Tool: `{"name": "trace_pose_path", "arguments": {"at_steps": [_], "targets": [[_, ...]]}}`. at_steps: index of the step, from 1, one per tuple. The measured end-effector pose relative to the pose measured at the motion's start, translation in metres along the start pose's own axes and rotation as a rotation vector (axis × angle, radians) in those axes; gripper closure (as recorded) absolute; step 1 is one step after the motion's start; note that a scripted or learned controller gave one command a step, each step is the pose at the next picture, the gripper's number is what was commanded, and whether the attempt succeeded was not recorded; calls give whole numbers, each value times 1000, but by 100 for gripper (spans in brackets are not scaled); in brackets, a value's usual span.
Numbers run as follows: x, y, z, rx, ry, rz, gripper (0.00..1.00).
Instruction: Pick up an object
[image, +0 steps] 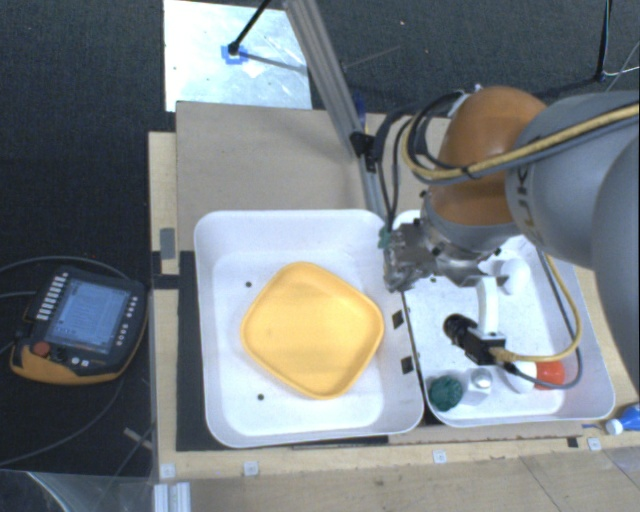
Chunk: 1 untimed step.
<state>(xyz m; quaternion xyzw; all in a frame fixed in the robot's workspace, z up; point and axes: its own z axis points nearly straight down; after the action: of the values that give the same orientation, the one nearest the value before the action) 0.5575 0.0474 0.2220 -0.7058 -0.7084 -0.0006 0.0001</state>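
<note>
A yellow square plate (312, 327) lies in the left bin (225, 300). Along the front of the right bin (590, 385) sit a dark green round object (445, 390), a small silver object (481, 381) and a red object (551, 372). My gripper (399, 263) hangs over the rim between the two bins, just past the plate's far right corner, with the orange-banded wrist above it. Nothing shows in its grasp.
The arm covers most of the right bin's back half. A teach pendant (75, 322) lies off the bench at the left. A slanted metal pole (335, 80) rises behind the bins. A small blue thing (624, 422) sits beyond the right bin's front corner.
</note>
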Motion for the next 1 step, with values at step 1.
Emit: {"name": "trace_pose_path", "arguments": {"at_steps": [1], "targets": [[50, -32, 4, 1, 0, -2, 100]]}}
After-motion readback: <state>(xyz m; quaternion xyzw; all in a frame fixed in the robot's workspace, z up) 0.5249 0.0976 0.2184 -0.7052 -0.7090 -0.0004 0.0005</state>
